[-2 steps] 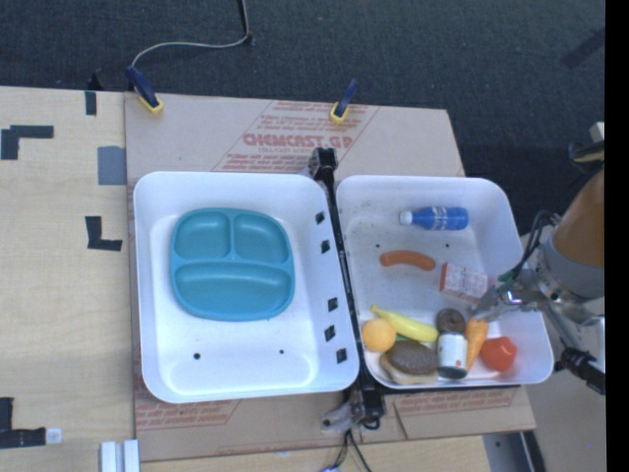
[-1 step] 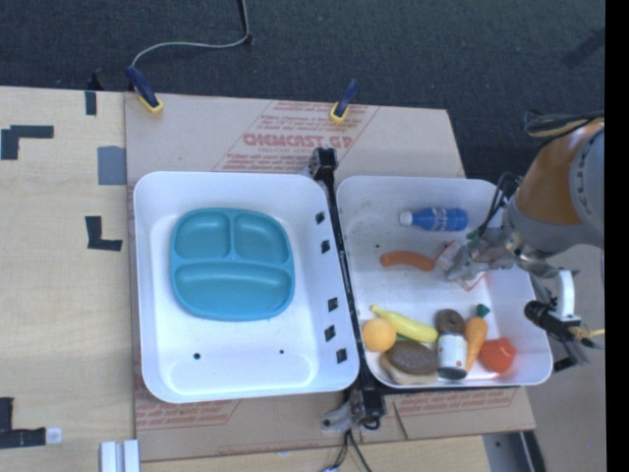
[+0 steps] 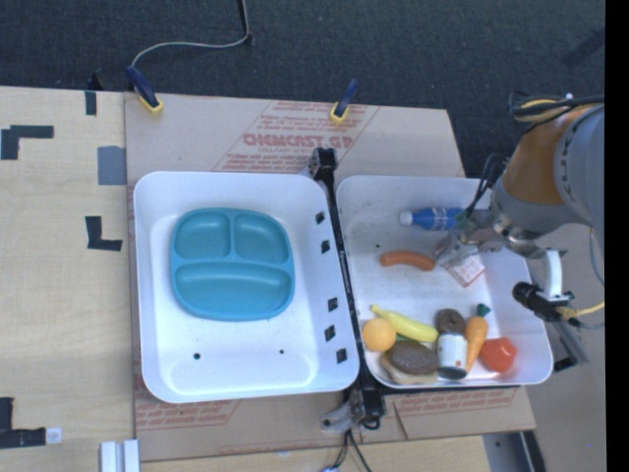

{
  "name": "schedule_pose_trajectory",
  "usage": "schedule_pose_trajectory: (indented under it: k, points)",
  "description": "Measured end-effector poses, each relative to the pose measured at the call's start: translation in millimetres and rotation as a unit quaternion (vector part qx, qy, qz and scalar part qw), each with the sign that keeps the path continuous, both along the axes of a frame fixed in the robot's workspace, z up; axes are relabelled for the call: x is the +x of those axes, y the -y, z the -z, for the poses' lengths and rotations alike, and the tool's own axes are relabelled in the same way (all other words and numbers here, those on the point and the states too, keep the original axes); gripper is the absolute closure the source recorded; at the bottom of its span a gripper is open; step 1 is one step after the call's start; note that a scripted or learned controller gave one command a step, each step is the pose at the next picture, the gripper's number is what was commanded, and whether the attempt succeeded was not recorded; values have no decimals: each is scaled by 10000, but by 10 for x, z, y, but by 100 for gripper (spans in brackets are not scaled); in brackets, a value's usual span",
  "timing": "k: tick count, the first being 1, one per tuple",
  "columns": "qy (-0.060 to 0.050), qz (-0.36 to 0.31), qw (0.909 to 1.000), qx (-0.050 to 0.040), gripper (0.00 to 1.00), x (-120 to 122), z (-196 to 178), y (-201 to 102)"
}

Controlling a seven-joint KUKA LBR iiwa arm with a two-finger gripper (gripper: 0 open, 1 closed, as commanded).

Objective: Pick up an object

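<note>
The right bin (image 3: 511,197) holds several toy foods. A red-brown sausage (image 3: 407,260) lies mid-bin, with a blue bottle (image 3: 432,218) on its side behind it. Along the front lie an orange (image 3: 378,335), a yellow banana (image 3: 405,324), a brown patty (image 3: 411,359), a chocolate donut (image 3: 450,321), a small can (image 3: 452,352), a carrot (image 3: 476,334) and a red pepper (image 3: 498,355). My gripper (image 3: 455,252) is low inside this bin, just right of the sausage and in front of the bottle. I see nothing held in it.
The left bin (image 3: 157,264) holds a blue divided plate (image 3: 233,264). A black divider (image 3: 334,264) runs between the bins. A small white and red tag (image 3: 470,271) lies under the gripper. The arm (image 3: 550,175) comes in over the right bin's right wall.
</note>
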State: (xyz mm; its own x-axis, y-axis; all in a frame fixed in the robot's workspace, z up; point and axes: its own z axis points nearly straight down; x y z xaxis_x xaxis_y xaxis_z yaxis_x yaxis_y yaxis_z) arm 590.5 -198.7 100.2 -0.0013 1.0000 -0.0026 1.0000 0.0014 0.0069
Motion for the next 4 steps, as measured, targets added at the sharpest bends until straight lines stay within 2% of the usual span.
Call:
schedule_pose_trajectory:
  k: [1, 2, 3, 4]
  points:
    - [-15, 0, 10000, 5, 100, -40, 134, -513]
    - [-14, -2, 10000, 5, 100, -39, 34, -516]
    - [-36, 9, 10000, 8, 100, -640, -660, -311]
    - [-39, 8, 10000, 12, 0, -641, -658, -314]
